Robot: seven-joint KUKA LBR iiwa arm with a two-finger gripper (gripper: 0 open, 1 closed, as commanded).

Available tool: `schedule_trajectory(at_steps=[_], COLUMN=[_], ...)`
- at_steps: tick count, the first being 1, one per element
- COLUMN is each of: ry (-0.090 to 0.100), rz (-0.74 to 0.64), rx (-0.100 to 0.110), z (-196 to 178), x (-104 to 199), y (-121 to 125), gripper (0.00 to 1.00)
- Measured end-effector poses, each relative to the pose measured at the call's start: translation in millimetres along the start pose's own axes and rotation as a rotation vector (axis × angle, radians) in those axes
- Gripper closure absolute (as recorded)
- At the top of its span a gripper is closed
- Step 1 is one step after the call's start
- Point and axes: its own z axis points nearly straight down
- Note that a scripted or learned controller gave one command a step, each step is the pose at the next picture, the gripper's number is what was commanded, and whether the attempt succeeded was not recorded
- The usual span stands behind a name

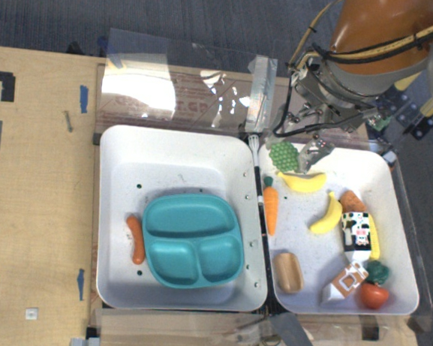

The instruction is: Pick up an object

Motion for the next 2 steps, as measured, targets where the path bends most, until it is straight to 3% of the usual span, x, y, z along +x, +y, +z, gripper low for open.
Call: schedule_trajectory(at_steps=[1, 2], ry=[0.001, -0.011], rz=[-0.244, -0.243], rx=[-0.002, 0.007], z=[19.8, 5.1], x=[4.0, 0.3], y=[-38.5, -38.5], gripper=[1.0, 1.0])
